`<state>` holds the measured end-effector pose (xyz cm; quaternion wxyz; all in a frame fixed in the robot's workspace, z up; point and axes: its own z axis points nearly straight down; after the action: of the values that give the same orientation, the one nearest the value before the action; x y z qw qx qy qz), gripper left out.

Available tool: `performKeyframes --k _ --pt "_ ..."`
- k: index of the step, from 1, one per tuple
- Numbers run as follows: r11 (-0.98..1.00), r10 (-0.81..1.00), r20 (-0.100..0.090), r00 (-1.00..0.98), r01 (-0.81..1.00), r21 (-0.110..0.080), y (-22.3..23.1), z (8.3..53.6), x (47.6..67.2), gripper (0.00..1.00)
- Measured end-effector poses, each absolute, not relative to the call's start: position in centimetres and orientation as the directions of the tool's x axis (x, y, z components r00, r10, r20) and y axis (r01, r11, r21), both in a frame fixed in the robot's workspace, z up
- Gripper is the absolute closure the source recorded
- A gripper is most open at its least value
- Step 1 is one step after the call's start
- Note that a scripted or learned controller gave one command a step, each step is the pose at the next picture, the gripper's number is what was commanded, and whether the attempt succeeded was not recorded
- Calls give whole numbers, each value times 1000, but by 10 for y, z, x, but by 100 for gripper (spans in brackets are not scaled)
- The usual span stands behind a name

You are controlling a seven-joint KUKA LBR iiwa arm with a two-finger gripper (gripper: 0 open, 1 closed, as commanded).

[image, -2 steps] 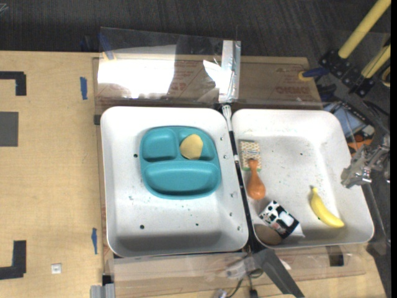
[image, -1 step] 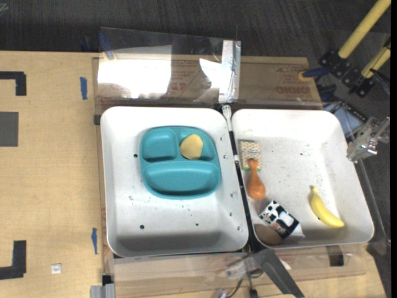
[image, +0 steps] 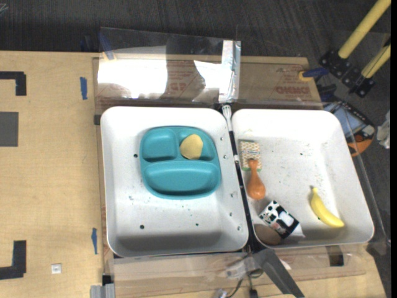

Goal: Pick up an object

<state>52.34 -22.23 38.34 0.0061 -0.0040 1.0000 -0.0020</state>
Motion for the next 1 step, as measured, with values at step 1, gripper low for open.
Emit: performKeyframes --k 1 --pt "996 -84 -10 -996 -84 -3 -222 415 582 100"
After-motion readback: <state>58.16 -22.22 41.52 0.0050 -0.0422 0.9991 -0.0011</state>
